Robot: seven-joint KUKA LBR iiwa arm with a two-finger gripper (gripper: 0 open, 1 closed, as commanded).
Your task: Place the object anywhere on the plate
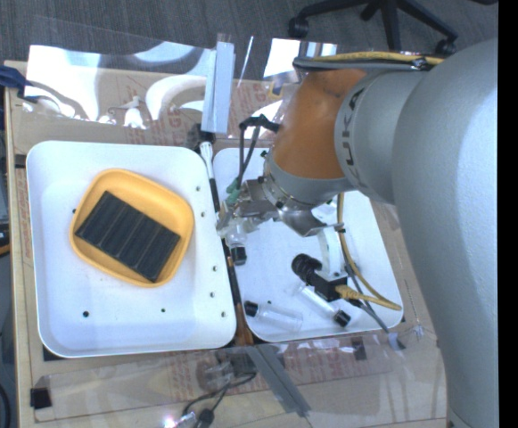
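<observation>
Small clear plastic tube point(287, 314), lower centre: light, stiff, slippery, likely grasped mid-length; claw point(234, 230) state cannot be told.

1. The big grey arm point(419, 141) has dark letters on its side, next to the orange band point(316, 123). They are turned sideways and partly cut off, so the word cannot be read for sure.
2. The table point(152, 119) has small reddish marks printed along its edges, near the bins. They are too small and blurry to read.
3. The yellow plate point(178, 208) and the dark ribbed thing point(127, 235) lying on it carry no words or numbers.
4. The two white bins point(53, 301) have no labels or numbers.
</observation>
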